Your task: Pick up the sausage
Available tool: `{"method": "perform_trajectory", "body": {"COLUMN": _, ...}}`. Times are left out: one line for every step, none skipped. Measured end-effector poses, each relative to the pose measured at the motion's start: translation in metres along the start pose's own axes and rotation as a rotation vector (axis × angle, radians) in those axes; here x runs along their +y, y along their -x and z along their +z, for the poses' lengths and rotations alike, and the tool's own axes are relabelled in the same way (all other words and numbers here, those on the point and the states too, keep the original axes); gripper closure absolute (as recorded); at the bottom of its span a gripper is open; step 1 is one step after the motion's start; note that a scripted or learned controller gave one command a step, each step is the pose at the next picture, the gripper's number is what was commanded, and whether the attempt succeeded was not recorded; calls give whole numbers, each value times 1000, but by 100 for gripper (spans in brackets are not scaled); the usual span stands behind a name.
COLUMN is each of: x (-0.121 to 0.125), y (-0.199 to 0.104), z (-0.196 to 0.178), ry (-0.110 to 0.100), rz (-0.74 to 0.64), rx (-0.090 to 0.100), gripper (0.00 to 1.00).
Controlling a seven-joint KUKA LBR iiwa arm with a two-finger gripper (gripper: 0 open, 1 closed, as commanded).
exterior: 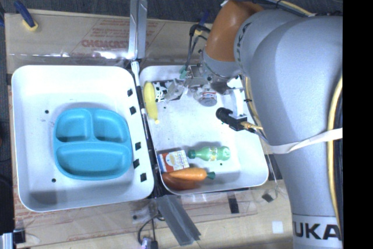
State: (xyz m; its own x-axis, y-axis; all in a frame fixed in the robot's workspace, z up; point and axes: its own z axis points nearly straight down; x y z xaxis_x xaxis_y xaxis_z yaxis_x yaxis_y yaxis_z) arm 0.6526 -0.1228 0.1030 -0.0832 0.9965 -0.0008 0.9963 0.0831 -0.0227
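Dark floor surrounds bench point(70, 29), cardboard-topped, bearing two white bins. Left bin point(23, 125): one blue divided tray point(92, 143), three compartments. Right bin point(250, 166): one yellow banana point(151, 101) along left wall; one green bottle point(210, 153); one carrot point(187, 174) at the front; one sausage point(180, 183), brown, just beneath carrot against front wall; one red-and-white packet point(173, 160) beside bottle. Tool point(175, 88) low at bin's back edge, near banana; finger spread cannot be told. One small black-and-white item sits at its tip.
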Motion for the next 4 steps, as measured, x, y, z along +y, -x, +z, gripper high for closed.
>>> {"method": "perform_trajectory", "body": {"x": 0, "y": -1, "z": -10, "ry": 0, "rz": -4, "rx": 0, "gripper": 100}}
{"method": "perform_trajectory", "body": {"x": 0, "y": -1, "z": -10, "ry": 0, "rz": -5, "rx": 0, "gripper": 0}}
{"method": "perform_trajectory", "body": {"x": -3, "y": 27, "z": 10, "ry": -19, "rz": 325, "rx": 21, "gripper": 0}}
{"method": "perform_trajectory", "body": {"x": -4, "y": 28, "z": 12, "ry": -20, "rz": 314, "rx": 16, "gripper": 0}}
